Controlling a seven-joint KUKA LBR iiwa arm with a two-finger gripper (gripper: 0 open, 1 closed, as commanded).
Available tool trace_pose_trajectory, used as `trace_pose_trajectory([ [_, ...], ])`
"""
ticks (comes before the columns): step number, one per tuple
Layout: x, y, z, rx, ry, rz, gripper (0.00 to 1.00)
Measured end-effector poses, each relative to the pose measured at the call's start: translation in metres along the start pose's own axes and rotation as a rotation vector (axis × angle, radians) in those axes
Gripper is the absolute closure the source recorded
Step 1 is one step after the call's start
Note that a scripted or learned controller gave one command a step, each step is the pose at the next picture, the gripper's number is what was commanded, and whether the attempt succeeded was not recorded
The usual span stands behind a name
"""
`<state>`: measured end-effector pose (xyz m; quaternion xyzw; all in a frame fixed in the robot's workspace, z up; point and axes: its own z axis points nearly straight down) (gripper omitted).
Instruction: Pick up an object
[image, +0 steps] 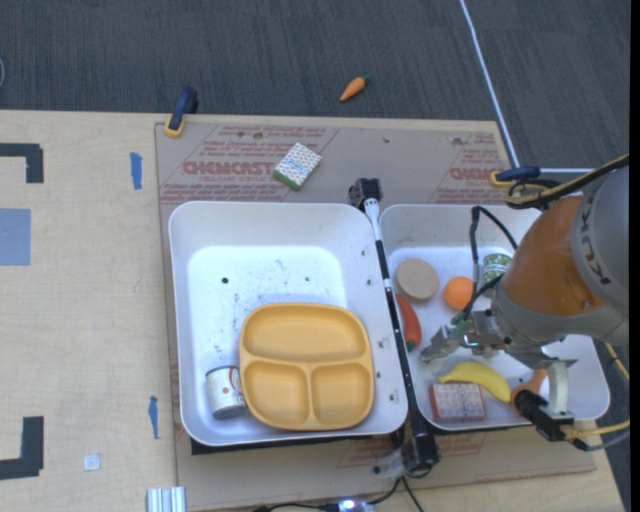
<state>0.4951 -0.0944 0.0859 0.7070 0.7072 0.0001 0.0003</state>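
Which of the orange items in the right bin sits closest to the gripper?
The banana is yellow; of the orange ones, the round orange ball is nearest the gripper.

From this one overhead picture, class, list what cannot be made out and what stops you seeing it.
- Tool, camera view: too small and blurred to tell open from shut, or whether it grips anything.
- Right bin: the arm hides its far-right part.
- Green-white object: half hidden by the arm.
- Mug in the left bin: print too small to read.
- Patterned block: print illegible.
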Motion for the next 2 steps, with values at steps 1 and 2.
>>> trace_pose_trajectory([
  [1,-0.0046,-0.0137,-0.0005,-0.005,0.0,0.0,0.0],
  [2,0.001,-0.0139,-0.0005,-0.005,-0.002,0.001,0.0],
])
